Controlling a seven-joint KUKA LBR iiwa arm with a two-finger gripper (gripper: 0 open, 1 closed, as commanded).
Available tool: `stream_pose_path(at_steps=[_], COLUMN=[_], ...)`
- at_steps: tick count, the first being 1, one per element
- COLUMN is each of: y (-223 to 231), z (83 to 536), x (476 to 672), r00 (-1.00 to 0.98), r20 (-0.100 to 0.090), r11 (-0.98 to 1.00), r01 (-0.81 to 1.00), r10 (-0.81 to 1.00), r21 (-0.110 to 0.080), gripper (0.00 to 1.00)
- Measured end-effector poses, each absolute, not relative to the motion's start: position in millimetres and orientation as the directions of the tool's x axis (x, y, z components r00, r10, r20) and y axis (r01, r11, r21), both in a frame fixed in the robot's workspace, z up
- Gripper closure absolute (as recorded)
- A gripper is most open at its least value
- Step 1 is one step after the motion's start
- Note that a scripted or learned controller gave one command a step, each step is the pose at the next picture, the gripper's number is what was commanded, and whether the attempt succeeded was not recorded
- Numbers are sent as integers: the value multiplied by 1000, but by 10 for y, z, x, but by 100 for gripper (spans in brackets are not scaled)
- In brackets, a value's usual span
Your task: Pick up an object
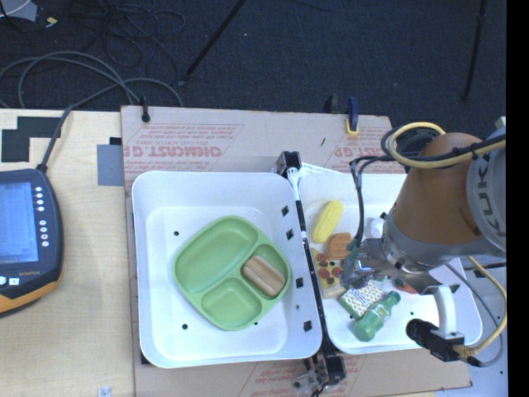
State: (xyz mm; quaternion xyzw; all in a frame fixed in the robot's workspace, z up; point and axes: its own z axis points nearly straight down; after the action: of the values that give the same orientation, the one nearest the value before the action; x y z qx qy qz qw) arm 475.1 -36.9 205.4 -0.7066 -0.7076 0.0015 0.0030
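From above, we see the gripper (361, 269) low in the right bin (463, 337), over a pile of toys; we cannot tell its finger state. A corn cob (328, 218) lies at its eleven o'clock, a green bottle (374, 317) at five.

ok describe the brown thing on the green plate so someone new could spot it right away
Start at the left white bin; a green divided plate lies in it. The brown bread roll sits in the plate's right compartment, an oblong tan loaf. Nothing else lies on the plate, and the other toys are in the right bin.
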Motion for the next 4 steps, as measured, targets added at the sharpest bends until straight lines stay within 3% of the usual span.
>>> stream_pose_path(at_steps=[1, 2, 3, 4], y=[37, 794, 976, 166], z=[3039, 3642, 3801, 4247], x=[4900, 4777, 4757, 4760], r00=[-5, -7, -2, 7], r20=[1, 1, 0, -2], r11=[5, 7, 2, -7], r01=[1000, 1000, 1000, 1000], r10=[1000, 1000, 1000, 1000], r21=[6, 2, -2, 2], gripper=[100, 100, 100, 100])
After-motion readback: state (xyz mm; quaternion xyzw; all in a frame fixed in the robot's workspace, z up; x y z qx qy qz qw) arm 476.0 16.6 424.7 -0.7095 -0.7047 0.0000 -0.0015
